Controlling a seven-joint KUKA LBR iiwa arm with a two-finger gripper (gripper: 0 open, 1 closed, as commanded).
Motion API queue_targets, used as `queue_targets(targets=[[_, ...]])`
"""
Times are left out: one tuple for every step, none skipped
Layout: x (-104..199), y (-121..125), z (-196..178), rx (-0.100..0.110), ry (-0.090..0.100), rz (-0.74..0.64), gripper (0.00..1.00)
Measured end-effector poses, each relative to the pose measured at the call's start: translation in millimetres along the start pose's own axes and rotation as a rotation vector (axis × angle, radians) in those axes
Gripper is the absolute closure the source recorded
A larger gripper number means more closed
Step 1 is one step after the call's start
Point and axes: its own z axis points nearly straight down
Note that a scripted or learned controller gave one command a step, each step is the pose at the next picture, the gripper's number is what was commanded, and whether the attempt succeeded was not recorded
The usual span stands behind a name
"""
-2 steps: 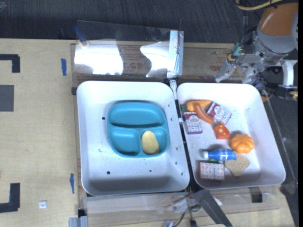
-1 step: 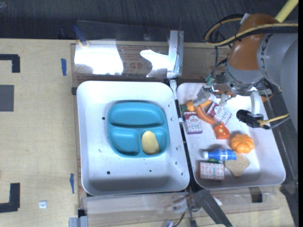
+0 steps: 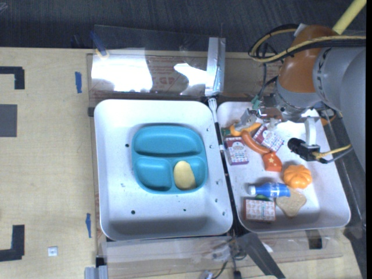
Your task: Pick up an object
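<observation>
My gripper (image 3: pixel 256 114) hangs over the far left part of the right bin (image 3: pixel 334 205), below the arm's orange band (image 3: pixel 302 60). It is just above the upper end of an orange carrot (image 3: pixel 254 139). Close by lie a red and white packet (image 3: pixel 236 151) and a second small packet (image 3: pixel 272 139). Further toward the front are a red piece (image 3: pixel 272 161), an orange pumpkin-like fruit (image 3: pixel 297 176), a blue bottle (image 3: pixel 269 189), a bread slice (image 3: pixel 291 203) and a small box (image 3: pixel 259 209). Nothing is visibly held.
The left bin (image 3: pixel 110 173) holds a blue divided plate (image 3: pixel 165 150) with a yellow fruit (image 3: pixel 184 174) in its front right section. A metal divider (image 3: pixel 214 68) stands behind the bins. Cables (image 3: pixel 273 39) loop near the wrist.
</observation>
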Motion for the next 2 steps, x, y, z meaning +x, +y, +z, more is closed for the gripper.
queue_targets(targets=[[0.6,5.0,7.3,-0.004,0.001,-0.087,0.00],[-0.5,13.5,7.7,-0.007,-0.005,-0.165,0.00]])
